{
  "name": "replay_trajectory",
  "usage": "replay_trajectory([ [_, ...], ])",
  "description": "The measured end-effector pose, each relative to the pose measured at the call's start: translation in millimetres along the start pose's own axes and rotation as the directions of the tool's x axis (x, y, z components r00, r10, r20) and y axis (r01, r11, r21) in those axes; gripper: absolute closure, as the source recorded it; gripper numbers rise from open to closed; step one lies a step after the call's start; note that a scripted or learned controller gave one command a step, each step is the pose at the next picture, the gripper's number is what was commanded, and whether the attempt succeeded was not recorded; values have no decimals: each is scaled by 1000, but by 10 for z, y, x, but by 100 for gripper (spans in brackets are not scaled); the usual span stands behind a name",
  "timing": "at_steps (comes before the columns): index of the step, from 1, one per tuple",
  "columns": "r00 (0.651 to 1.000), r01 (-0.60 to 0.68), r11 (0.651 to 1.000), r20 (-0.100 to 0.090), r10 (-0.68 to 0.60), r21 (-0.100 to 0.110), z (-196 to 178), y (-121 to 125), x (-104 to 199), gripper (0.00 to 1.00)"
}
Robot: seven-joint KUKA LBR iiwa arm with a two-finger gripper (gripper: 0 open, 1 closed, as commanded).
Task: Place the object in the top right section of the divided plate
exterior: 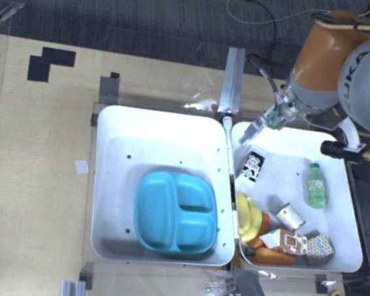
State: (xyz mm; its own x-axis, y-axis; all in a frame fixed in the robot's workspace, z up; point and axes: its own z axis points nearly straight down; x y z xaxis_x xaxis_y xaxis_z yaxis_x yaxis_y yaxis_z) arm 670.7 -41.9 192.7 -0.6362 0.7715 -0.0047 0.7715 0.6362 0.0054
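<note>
Camera view: grey arm with the orange band comes in from the right, its two-finger gripper (251, 132) hanging at the top left corner of the right white plastic bin (348, 194), near the divider between the bins. It looks slim and angled down-left; can't tell how far apart the tips are, and nothing visible is held.

Step, as I read it: pick not done yet. No object is in the light-blue divided plastic plate (177, 211), which sits flat in the left white bin (127, 138), smooth and glossy, three moulded sections. Target is its top right section, bare.

Candidates are all in the right bin:
- small black-and-white printed packet (253, 165), flat, just below the gripper, so likely the pick
- green translucent plastic bottle (316, 186), lying down, well apart
- yellow rubbery banana (248, 220), orange carrot-like piece (272, 256), small white can (289, 216) and printed carton (300, 243), piled along the lower edge, touching each other

Next move needs a descent onto one item, a clean pinch, then a lift over the divider. The flat packet is thin and may be hard to grip off a smooth floor.
</note>
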Motion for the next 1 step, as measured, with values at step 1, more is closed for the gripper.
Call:
replay_trajectory([
  [1, 971, -241, 971, 0, 241, 0, -320, 99, 155, 0],
])
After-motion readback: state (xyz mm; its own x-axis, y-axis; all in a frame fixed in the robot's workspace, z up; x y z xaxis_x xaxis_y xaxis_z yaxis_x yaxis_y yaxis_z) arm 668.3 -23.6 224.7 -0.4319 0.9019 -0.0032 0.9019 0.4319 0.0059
